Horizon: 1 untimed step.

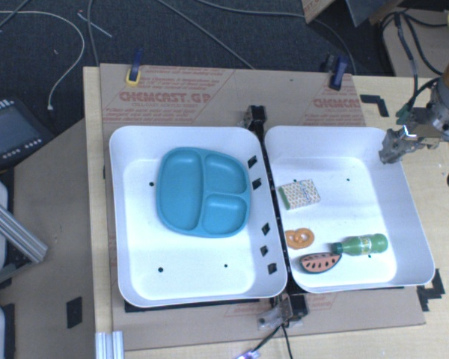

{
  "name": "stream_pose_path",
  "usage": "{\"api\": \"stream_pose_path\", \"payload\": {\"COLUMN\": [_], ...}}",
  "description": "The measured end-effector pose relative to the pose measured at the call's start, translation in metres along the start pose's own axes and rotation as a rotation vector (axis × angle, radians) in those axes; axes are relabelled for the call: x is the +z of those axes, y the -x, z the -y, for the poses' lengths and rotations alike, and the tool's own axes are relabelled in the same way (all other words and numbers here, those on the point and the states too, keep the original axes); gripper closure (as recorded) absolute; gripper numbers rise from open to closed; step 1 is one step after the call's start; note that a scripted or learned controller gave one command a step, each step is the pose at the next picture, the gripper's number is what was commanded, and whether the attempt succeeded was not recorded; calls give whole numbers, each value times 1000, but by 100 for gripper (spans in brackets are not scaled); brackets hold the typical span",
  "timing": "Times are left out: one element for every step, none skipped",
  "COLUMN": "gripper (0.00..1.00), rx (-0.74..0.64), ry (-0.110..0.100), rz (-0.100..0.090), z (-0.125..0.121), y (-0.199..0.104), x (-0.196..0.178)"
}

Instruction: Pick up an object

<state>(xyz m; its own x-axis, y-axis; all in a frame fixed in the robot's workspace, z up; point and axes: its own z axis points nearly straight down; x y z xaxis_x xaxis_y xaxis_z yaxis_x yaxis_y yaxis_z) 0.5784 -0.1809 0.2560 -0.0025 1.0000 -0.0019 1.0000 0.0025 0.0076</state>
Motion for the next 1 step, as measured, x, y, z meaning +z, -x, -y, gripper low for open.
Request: {"api": "stream_pose_path", "payload": {"gripper": [100], "rx": [-2], "ry": [-10], "rz": [-4], "z": [3], "y": [-48], "x": [8]}}
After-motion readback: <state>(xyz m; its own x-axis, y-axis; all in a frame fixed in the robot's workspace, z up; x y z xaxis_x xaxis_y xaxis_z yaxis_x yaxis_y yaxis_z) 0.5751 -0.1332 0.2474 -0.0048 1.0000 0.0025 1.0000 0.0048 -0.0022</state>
